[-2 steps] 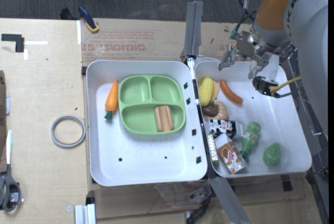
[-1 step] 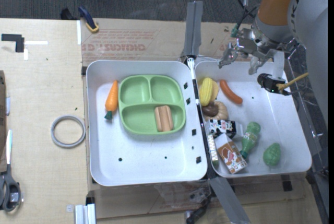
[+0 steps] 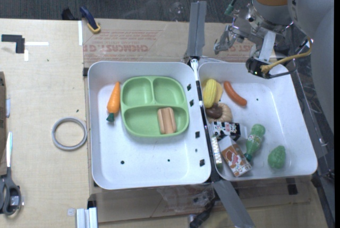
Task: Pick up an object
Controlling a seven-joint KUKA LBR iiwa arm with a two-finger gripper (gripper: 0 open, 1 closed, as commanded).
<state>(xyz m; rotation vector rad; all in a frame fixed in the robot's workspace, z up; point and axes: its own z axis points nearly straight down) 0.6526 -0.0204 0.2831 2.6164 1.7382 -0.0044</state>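
My gripper point(image 3: 227, 42) hangs high over the back edge of the right bin point(image 3: 297, 115), with nothing visible in it. Below it in that bin lie a yellow corn cob point(image 3: 211, 92), an orange-red sausage point(image 3: 235, 93), a brown lump point(image 3: 215, 111), a black-and-white carton point(image 3: 226, 129), a red and white box point(image 3: 235, 160), a green bottle point(image 3: 254, 139) and a green leafy piece point(image 3: 277, 158). The left bin point(image 3: 101, 147) holds a green divided plate point(image 3: 141, 96) with a hot dog point(image 3: 167, 120) in it, and a carrot point(image 3: 113, 98) beside it.
A grey ring point(image 3: 69, 133) and scissors point(image 3: 10, 190) lie on the bench left of the bins. A blue clamp point(image 3: 90, 18) sits at the back. A grey bar point(image 3: 196, 30) rises between the bins. Cables and a black part point(image 3: 257, 66) hang beside the wrist.
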